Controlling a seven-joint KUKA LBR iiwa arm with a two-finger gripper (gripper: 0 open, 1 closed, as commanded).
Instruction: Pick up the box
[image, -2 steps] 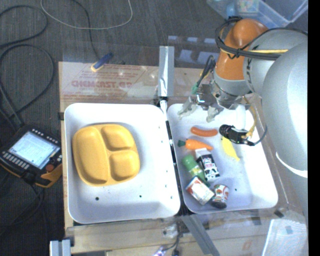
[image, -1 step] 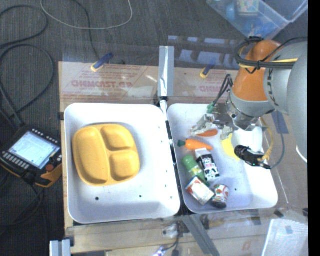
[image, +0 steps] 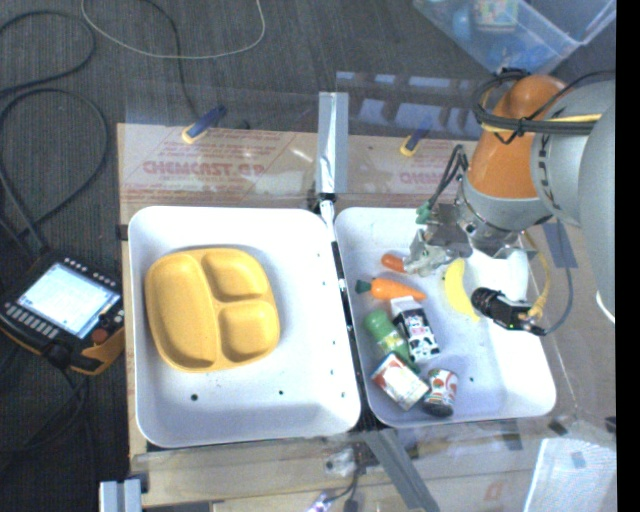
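Two bins side by side on the bench. The left bin (image: 150, 400) holds a sectioned tray (image: 212, 306), lying toward its left side. In the right bin (image: 520, 395), taking the carton (image: 415, 333) at its middle as landmark: a carrot (image: 392, 290) just behind it, a bottle (image: 381, 328) touching its left, a box (image: 399, 381) before it, a can (image: 440, 390) right of the box, a banana (image: 458, 290) to its right rear. The gripper (image: 432, 250) hangs behind the carrot.
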